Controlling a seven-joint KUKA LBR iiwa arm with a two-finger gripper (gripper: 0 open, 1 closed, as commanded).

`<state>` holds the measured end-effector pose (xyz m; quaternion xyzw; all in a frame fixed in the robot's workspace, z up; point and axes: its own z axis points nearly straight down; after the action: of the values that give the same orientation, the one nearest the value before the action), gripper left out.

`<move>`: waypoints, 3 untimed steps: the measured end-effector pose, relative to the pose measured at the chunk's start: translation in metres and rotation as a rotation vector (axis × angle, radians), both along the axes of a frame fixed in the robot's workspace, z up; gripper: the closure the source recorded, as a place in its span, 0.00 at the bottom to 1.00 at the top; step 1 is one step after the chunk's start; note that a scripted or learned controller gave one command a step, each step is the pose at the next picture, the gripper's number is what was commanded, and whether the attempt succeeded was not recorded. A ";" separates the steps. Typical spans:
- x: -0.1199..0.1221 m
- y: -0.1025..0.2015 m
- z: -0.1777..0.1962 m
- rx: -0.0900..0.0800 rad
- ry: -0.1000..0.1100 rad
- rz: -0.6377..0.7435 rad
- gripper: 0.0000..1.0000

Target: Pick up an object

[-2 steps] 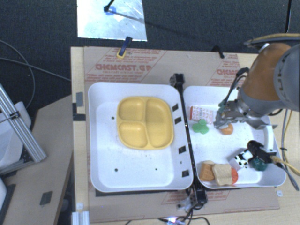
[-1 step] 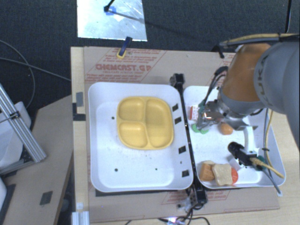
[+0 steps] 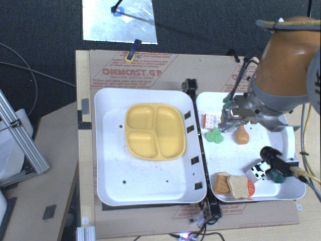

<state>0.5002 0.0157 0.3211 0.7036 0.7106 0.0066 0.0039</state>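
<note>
Down in the right bin (image 3: 288,139), the metal gripper (image 3: 226,126) hangs over a bumpy green toy (image 3: 214,136); I cannot tell its grip.

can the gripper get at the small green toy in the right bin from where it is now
Probably yes. The gripper hangs just above and right of the small green toy, which lies on bare bin floor with open space around it; the red-and-white packet sits close behind and could be nudged.

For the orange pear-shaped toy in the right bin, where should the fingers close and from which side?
Probably across the wide lower body of the orange toy, coming straight down. It seems to lie flat with its narrow neck pointing up the view, and bare bin floor lies on its left and right. The gripper is just to its upper left.
</note>
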 end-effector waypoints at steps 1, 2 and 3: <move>-0.013 0.041 -0.029 -0.002 0.014 -0.001 1.00; -0.012 0.072 0.065 0.000 0.003 -0.001 1.00; -0.013 0.070 0.060 -0.003 0.012 -0.005 0.00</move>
<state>0.4871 0.0858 0.3811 0.7053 0.7090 0.0013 0.0010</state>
